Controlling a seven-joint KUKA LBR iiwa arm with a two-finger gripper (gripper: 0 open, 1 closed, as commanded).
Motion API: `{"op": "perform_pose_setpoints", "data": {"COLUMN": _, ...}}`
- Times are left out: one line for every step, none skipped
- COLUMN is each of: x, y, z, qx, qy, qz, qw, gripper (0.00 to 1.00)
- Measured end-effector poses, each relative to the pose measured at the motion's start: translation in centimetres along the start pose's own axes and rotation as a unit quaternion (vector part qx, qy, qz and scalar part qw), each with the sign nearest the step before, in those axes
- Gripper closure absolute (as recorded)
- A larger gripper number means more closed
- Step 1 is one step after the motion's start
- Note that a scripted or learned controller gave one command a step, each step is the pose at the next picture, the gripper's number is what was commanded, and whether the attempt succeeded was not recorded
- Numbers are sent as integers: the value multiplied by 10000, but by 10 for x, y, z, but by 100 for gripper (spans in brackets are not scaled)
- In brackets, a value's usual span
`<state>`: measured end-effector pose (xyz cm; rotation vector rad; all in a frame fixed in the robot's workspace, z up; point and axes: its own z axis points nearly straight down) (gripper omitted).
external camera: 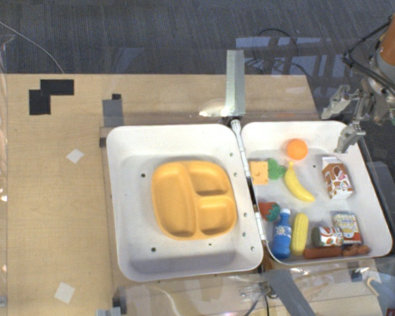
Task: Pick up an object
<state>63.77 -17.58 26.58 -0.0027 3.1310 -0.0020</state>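
tool: the tool (352, 127) hangs over the far right corner of the right bin (384, 238), on the arm that comes in from the right; whether it is wide or narrow I cannot tell, and nothing shows between its tips.
things to pick: all lie in the right bin; the left bin (123, 197) carries a yellow tray (193, 198).
nearest thing: the carton (336, 178), just toward the camera and slightly left of the tool, apart from it.
next nearest: the orange (297, 149), to the tool's left along the far wall, near but not touching the banana (297, 186).
carton axis: its long side runs roughly from far to near, with a slight tilt.
banana axis: slants from far-left to near-right, between the orange and the carton.
crowded end: bottle (282, 230), corn (299, 232), sausage (336, 251) and two small boxes (345, 227) sit close together at the near wall, well apart from the tool.
judgement: the carton looks the shortest reach, a short travel toward the camera, then down; free space on both long sides favours closing across its short width.
risk: the bin's right wall is near the carton and may crowd one tip.
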Motion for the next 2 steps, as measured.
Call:
{"op": "perform_pose_setpoints", "data": {"x": 1, "y": -29, "z": 173, "qx": -9, "qy": 36, "qz": 430, "qw": 9991, "gripper": 0}}
{"op": "perform_pose_setpoints", "data": {"x": 15, "y": 95, "z": 152, "qx": -18, "qy": 8, "qz": 2049, "qw": 9788, "gripper": 0}}
